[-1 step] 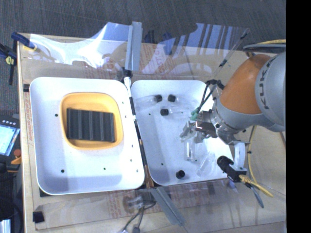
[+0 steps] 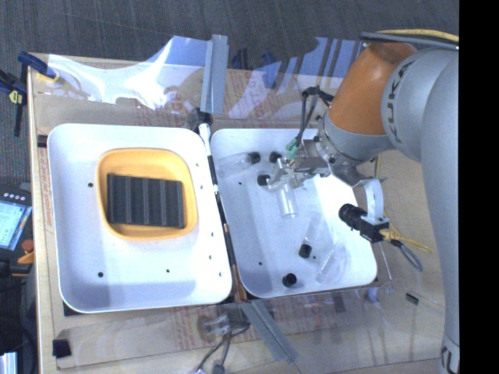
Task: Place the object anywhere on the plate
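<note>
From my station I see the orange plate lying in the left bin, and the dark ribbed object is resting flat on the plate, inside its rim and filling most of its middle. The right bin sits directly to the right of the plate's bin, their edges side by side. The gripper is over that right bin, well to the right of the plate and clear of it, pointing down toward the white floor. Its tip is pale and see-through against the bin, so I cannot tell whether it is open or closed, and I can make out nothing held in it. The grey arm with its orange band stands further right of the plate again. Two small dark pieces lie right of the plate and lower in the view, on the right bin's floor. Crumpled clear plastic lies on the bench beyond the plate.
</note>
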`<control>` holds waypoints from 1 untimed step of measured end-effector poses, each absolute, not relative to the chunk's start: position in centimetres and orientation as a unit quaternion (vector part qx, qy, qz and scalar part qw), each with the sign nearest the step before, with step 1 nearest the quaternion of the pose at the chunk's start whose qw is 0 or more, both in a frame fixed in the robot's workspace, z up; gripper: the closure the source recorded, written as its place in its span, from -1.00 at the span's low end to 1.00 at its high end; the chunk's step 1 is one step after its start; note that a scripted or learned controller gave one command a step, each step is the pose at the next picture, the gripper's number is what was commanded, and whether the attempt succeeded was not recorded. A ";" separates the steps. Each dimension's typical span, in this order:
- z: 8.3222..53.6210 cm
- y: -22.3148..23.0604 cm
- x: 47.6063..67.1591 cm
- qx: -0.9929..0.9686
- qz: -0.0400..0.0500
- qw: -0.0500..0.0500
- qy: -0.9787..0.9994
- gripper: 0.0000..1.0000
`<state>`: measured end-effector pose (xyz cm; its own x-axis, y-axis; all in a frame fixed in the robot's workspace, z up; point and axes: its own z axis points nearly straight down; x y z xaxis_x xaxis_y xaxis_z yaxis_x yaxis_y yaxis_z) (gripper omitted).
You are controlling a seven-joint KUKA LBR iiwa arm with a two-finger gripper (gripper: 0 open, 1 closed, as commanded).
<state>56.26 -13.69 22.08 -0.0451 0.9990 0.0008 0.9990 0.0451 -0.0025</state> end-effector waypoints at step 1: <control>21.7 -8.5 60.5 -0.616 0.000 0.001 -0.788 1.00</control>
